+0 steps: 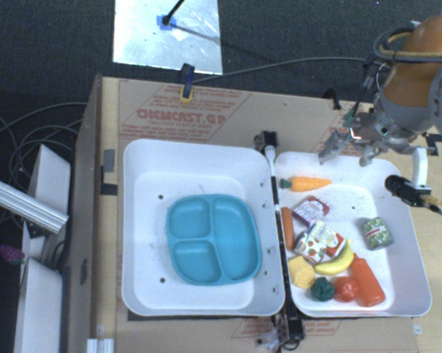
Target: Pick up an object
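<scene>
Above the far edge of the right bin [415, 296], my fingers [351, 150] hung spread apart and held nothing.

The toys I could pick from lay below me in that bin: a carrot [308, 184] nearest, then a small can [376, 232], a banana [335, 261] and more, packed close. I thought I might bump the bin wall coming down, or pinch two toys at once, because they touched each other. The carrot and can had bare white floor around them. The left bin [143, 167] held a blue tray [213, 237].
</scene>
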{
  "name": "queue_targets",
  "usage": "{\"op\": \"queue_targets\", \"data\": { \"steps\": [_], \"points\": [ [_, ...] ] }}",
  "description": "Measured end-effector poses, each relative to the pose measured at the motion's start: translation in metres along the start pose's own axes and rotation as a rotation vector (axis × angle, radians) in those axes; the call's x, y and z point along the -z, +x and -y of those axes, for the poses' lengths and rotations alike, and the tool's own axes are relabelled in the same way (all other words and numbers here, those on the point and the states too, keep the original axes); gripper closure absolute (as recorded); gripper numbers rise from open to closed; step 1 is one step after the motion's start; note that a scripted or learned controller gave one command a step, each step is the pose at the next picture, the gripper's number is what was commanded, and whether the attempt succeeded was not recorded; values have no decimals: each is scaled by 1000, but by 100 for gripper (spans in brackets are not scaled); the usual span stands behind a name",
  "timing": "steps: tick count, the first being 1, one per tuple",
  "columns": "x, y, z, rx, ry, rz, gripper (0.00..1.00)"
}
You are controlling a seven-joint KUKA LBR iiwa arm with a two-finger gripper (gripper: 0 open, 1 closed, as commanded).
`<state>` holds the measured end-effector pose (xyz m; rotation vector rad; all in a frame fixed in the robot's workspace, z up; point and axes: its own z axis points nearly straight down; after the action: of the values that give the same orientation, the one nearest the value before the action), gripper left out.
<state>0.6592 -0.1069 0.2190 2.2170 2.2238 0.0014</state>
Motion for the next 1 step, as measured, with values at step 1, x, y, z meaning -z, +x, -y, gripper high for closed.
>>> {"op": "queue_targets", "data": {
  "steps": [1],
  "points": [
    [-121,-11,51,-1,-8,0,0]
  ]
}}
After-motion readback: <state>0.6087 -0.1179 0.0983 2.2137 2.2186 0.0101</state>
